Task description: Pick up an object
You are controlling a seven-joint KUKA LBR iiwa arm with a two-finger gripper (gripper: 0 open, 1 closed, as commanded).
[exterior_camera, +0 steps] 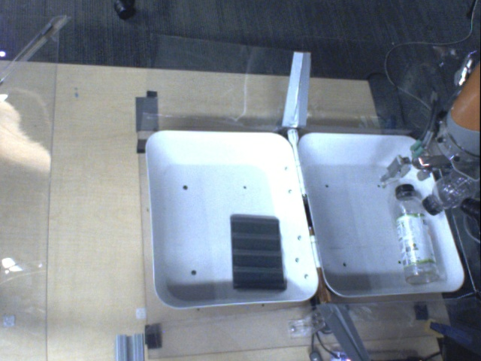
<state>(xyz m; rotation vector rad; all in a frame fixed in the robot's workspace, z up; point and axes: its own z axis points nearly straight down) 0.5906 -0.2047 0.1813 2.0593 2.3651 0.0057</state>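
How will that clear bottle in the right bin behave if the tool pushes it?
The clear bottle lies on its side, so it will likely roll. It looks like thin plastic: probably light, possibly slippery. The tool sits near its cap end.

Left bin (169,201): black block (258,252) is sitting near the front wall, rest of floor lying open. Right bin (338,201): bottle (414,243) is lying along the right wall under the gripper (409,173), left half staying open.

Grey arm (460,130) showing at three o'clock, orange band glowing above the wrist, metallic end effector (409,170) glinting, thin cables trailing behind
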